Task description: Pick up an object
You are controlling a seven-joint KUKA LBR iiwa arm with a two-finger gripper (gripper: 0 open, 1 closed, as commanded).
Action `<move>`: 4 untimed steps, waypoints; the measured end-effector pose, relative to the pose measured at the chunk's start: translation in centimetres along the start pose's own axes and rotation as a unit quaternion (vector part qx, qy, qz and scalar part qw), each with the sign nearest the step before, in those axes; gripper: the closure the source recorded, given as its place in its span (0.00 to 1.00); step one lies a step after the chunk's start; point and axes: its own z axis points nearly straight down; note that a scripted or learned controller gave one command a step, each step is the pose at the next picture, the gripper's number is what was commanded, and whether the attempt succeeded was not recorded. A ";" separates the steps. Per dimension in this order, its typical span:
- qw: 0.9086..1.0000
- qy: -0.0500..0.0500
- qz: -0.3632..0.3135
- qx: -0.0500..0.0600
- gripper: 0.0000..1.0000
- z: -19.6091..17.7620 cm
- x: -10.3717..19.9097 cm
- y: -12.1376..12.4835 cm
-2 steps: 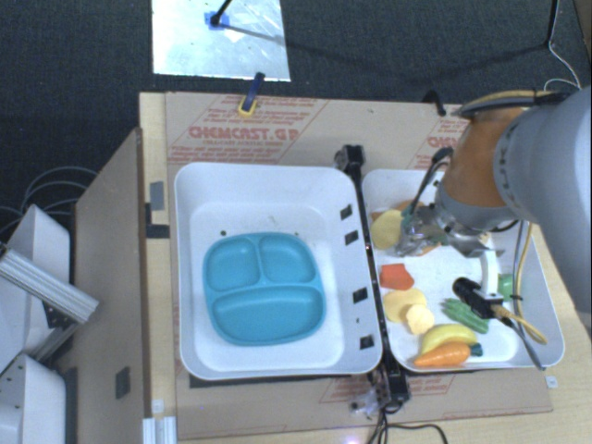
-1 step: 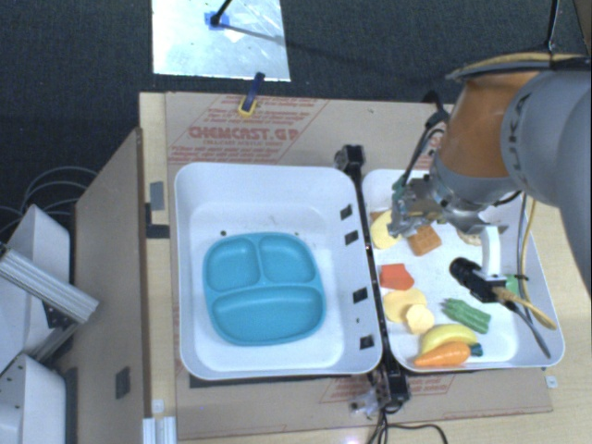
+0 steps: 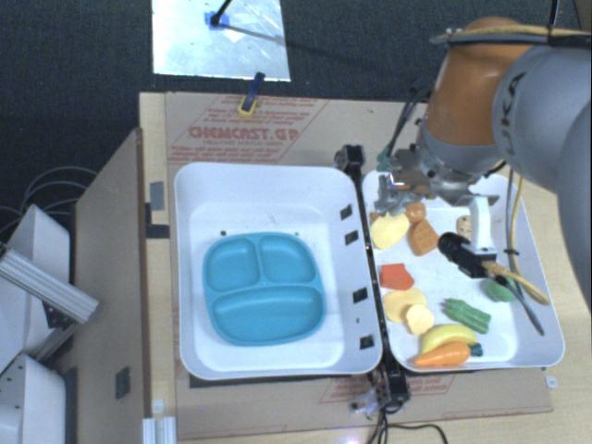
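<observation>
Arm (image 3: 518,72) reaches in from the view's right w/ the gripper (image 3: 396,191) low over the far-left corner of the R bin (image 3: 527,336), close to the wall it shares w/ the L bin (image 3: 268,197). Can't tell if the gripper is open or closed, since the wrist and housing hide its tip from this angle. No obj can be seen in its grip. All the loose objs lie in the R bin. Nearest is the pale lump (image 3: 388,231), just nearside of the gripper; whether they touch, can't tell. A tan bit (image 3: 416,212) sits just beside the gripper, toward the view's right, and a brown lump (image 3: 424,239) lies nearside of that, touching or almost touching the pale lump. Further toward the near edge comes a red block (image 3: 395,276) by the shared wall, then yellow slices (image 3: 407,303) bunched together. The banana (image 3: 450,336) and carrot (image 3: 442,357) lie side by side at the near edge, well apart from the gripper. A green veg (image 3: 467,314) lies just beside the banana, and a green bit (image 3: 499,291) sits further to the view's right. L bin holds a blue plate (image 3: 264,287), 3 compartments, flat in the middle, well apart from the gripper.
</observation>
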 end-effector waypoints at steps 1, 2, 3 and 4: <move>1.000 0.001 -0.001 0.002 1.00 -1.4 7.1 0.3; 1.000 -0.001 0.002 0.003 0.00 -1.3 6.6 0.3; 1.000 -0.002 0.006 0.007 0.00 5.8 1.6 -1.8; 1.000 -0.001 0.007 0.004 0.00 3.5 -2.6 -5.3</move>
